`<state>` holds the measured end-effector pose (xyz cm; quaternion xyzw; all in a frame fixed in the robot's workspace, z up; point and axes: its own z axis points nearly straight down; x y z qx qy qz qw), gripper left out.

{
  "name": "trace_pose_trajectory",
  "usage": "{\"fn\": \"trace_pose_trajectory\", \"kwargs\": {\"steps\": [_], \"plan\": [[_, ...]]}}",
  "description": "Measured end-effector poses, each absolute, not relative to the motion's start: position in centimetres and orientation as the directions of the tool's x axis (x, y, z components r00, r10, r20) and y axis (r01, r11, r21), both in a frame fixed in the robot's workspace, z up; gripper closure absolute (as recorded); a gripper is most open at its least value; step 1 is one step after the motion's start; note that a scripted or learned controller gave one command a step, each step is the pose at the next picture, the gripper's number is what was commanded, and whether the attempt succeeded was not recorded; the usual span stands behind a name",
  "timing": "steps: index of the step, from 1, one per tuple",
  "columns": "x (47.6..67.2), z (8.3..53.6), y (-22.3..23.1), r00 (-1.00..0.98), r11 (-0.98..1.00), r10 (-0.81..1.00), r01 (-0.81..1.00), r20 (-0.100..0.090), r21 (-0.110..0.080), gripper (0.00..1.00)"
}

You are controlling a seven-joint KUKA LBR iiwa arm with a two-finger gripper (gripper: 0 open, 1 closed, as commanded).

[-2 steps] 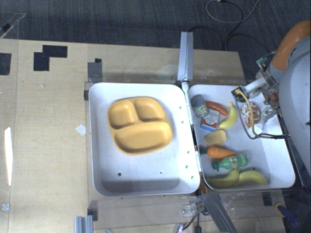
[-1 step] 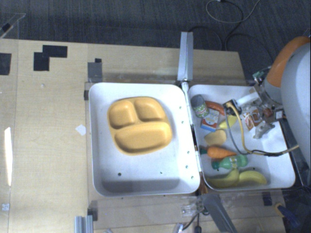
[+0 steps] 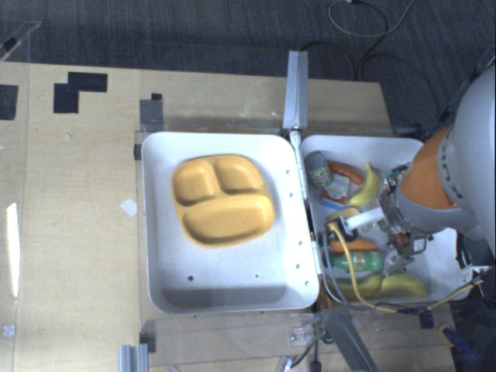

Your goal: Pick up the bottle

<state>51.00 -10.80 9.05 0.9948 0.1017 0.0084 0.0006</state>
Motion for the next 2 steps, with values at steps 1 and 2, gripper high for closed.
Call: {"fn": "trace_pose_trajectory", "kwargs": {"steps": [1, 2], "plan": [[60.6, 8.8, -10.4, 0.978, -0.978, 0.207, 0.207, 0.010, 0.002, 0.00], [65.4, 8.7, -10.4, 0.979, -0.979, 0.206, 0.206, -0.003, -0.004, 0.00]]}}
